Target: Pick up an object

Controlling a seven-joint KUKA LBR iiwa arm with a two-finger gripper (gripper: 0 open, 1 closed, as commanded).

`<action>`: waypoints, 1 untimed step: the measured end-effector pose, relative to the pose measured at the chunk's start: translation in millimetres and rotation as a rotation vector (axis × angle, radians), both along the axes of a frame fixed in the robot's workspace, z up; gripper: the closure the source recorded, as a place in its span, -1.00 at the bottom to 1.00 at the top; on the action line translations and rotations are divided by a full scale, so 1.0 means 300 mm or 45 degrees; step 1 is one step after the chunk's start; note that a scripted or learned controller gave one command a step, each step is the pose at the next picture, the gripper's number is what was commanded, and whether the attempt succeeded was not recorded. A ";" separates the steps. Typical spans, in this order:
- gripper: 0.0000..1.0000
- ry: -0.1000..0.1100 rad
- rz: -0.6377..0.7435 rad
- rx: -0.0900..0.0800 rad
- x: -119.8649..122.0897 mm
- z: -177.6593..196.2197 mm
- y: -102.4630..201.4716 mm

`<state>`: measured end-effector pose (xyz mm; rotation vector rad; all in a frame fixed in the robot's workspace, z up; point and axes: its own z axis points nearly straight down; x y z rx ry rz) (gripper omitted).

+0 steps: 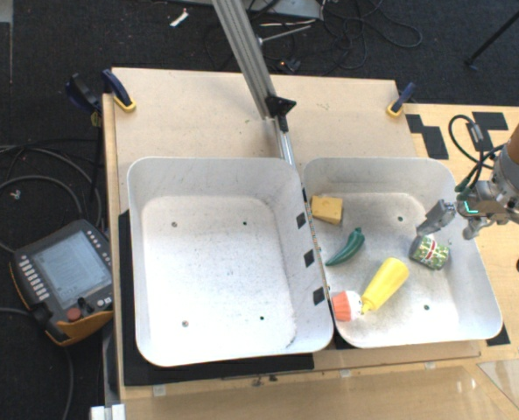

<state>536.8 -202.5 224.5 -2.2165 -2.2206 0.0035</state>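
1. Jaws are seen spread open, gripping nothing, at the gripper (456, 218) above the right bin (469, 322).
2. Just below them a small green can (430, 252) with red and white markings is lying tilted on the bin floor.
3. A yellow bottle (375, 290) with a red-and-white cap is lying nearby.

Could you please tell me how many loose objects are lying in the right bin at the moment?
4. A yellow block at upper left, a green pepper mid-bin, a yellow bottle below it, and a green-and-red can at right, beside the tool.
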 end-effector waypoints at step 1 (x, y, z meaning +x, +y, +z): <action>-1.00 -0.005 0.000 -0.001 0.003 0.008 0.001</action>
